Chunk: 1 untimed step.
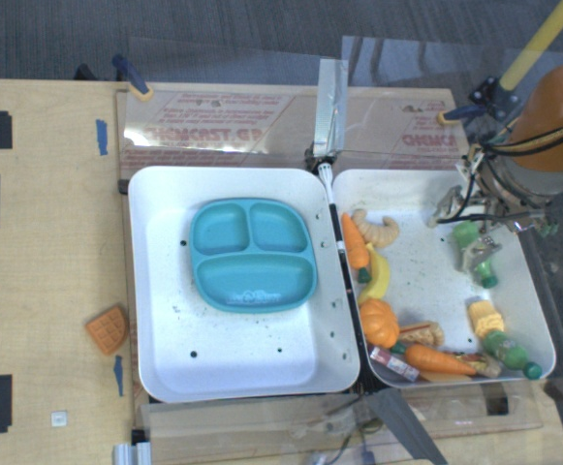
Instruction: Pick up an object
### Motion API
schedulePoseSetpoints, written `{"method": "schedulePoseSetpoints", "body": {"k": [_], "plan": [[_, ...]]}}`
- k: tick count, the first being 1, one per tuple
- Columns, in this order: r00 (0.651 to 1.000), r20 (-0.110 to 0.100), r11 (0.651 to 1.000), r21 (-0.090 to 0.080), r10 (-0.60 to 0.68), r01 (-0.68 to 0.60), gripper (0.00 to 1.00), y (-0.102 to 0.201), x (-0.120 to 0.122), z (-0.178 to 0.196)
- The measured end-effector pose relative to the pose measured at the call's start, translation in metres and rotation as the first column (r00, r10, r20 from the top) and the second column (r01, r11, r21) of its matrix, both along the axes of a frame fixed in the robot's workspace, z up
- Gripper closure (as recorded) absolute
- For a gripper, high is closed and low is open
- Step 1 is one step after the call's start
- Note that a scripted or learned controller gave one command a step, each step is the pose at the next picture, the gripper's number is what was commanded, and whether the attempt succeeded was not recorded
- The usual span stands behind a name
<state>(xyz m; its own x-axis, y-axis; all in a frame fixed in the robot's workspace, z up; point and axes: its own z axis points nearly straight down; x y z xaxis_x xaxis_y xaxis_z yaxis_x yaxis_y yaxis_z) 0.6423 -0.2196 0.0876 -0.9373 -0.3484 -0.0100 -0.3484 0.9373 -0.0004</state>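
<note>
I'm going after the small green plastic toy piece (479, 260) sitting in the far right part of the right-hand shallow white bin (543, 342), close to its right wall. The two-finger gripper (477, 223) is hanging right over it, low in the bin, and honestly I can't tell its state since cables are cluttering that spot. To get this right I'm thinking: drop straight down, centre on the green piece, and keep off the bin wall. The yellow corn-cob toy (484, 316) is lying nearer, well apart, so it shouldn't interfere. The turquoise divided plate (253, 255) is over in the left bin.
</note>
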Motion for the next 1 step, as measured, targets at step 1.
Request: {"method": "schedulePoseSetpoints", "body": {"k": [1], "plan": [[0.999,-0.002,0.999,-0.003,0.051,-0.051,0.00,0.0303,-0.0161,0.0007]]}}
